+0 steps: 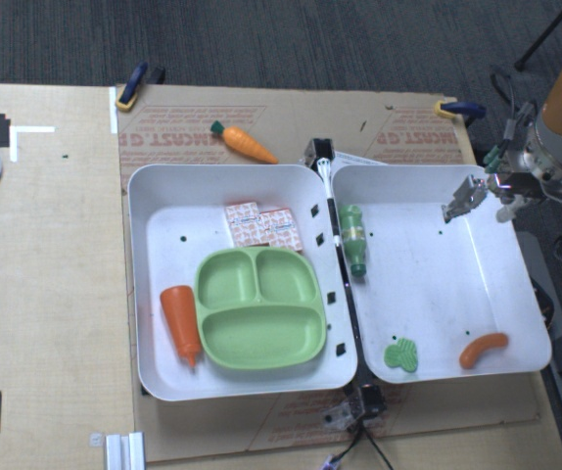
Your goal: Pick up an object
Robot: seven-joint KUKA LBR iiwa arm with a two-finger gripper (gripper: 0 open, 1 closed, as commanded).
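My gripper hangs over the right bin's far right corner, open, with nothing between its fingers. In that bin a green bottle lies along the left wall, well to the gripper's left. A small green leafy toy and an orange sausage-shaped toy lie near the front wall. The left bin holds a green divided plate, an orange cone-shaped toy to the plate's left, and a red-and-white packet behind the plate.
A toy carrot lies on the cardboard behind the left bin. Blue clamps hold the cardboard's far corners. A black clip sits where the bins meet. The arm's wrist stands beyond the right bin's right wall.
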